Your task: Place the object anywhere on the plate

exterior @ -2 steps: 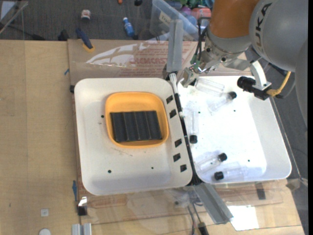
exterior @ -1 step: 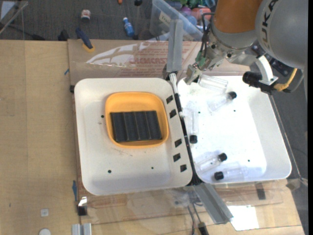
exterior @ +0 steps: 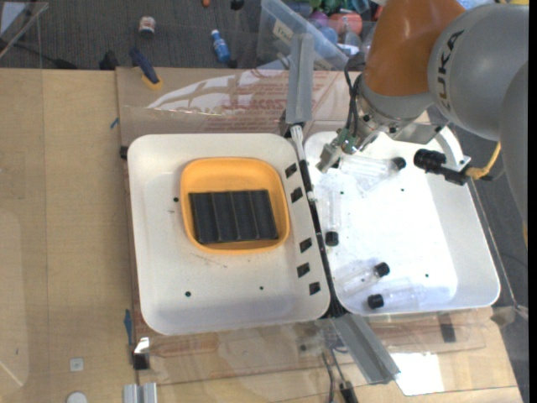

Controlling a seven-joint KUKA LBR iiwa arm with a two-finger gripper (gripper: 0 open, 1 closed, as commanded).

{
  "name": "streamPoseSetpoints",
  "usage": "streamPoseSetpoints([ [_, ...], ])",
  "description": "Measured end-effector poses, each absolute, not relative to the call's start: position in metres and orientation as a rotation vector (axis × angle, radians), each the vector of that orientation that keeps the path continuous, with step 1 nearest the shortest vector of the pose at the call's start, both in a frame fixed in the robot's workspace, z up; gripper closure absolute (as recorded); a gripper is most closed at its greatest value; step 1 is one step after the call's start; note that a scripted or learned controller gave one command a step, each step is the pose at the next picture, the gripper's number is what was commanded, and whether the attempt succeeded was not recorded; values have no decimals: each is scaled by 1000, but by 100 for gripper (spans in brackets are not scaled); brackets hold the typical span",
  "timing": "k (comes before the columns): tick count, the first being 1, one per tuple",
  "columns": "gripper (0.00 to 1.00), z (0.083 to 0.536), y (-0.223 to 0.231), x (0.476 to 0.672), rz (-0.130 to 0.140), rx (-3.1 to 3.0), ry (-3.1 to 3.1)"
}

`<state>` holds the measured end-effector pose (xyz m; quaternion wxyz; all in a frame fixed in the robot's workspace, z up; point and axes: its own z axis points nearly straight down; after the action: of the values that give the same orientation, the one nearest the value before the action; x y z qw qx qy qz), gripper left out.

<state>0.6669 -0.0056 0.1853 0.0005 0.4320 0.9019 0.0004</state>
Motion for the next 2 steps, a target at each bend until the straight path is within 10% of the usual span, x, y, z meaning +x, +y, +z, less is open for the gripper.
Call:
streamPoseSetpoints([
  [1,100,215,3,665,6,1415,2798],
  [2,0,215,3,665,6,1415,2799],
])
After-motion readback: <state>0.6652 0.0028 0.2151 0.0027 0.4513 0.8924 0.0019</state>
